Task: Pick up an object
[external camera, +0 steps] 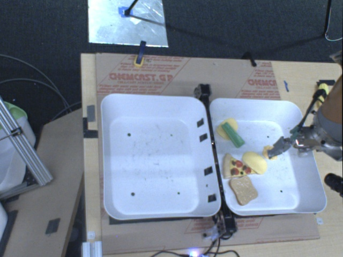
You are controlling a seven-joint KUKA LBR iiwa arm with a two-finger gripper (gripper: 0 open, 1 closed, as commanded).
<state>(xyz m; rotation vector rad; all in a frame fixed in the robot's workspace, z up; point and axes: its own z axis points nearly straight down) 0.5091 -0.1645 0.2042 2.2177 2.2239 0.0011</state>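
- The gripper (274, 149) reaches in from the right over the right bin (284, 199). Its dark fingers are low, and a small yellow piece (267, 151) sits right at their tips.
- From here I cannot tell how far apart the fingers are, or whether they actually clamp that yellow piece.
- Just left of the tips lies a yellow lemon-shaped toy (255, 163), touching a toy pizza slice (236, 167).
- Below those is a toy bread slice (244, 190).
- Up by the divider, a green block (235, 136) lies against a pale yellow piece (226, 127).
- The left bin (155, 159) sits alongside.
- The board (177, 74) under the bins bears red lettering, "CHEMCAST", printed twice; the smaller print is too blurred to read.
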